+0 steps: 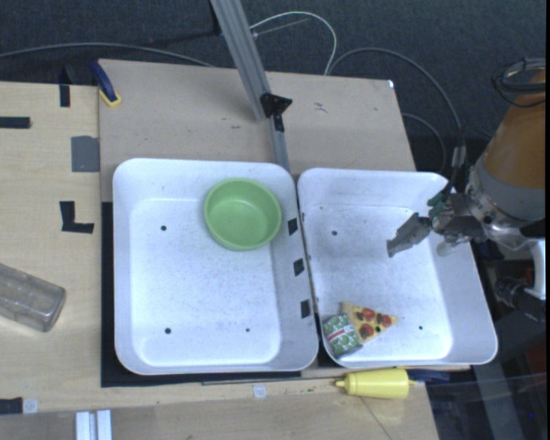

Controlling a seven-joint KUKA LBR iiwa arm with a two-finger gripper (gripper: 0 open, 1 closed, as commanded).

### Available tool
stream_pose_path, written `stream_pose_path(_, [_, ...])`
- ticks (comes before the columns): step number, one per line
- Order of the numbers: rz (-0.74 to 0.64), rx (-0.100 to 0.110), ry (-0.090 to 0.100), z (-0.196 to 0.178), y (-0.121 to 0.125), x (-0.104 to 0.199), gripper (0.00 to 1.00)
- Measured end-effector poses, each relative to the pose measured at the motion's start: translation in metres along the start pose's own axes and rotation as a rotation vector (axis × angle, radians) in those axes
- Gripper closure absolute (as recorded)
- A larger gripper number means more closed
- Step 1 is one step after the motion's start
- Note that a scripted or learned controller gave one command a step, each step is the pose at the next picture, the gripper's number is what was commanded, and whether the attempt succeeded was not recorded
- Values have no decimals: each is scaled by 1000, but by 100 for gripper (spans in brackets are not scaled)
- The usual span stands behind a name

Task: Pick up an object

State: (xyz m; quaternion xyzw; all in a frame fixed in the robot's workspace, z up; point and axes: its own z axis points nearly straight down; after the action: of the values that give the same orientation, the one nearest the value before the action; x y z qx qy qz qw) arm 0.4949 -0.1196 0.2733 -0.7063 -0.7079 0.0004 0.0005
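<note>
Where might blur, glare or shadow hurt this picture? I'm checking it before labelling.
Camera view: soft overall; the gripper is smeared and dark; the pizza toy reads fuzzy; the bowl is evenly lit, casting faint shadow; the white bins look bright but keep their speckle.

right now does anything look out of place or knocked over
Two things lie outside the bins: a yellow bottle on its side at the bench's front edge, below the right bin, and a clear plastic container lying on its side, left of the left bin. Nothing looks spilled.
</note>
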Motion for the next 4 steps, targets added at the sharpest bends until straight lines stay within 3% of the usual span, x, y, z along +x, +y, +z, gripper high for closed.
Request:
stream_pose_path(1, [0, 0, 0, 0, 0, 0, 0])
stream_pose_path(4, [1, 7, 2, 162, -4, 13, 0])
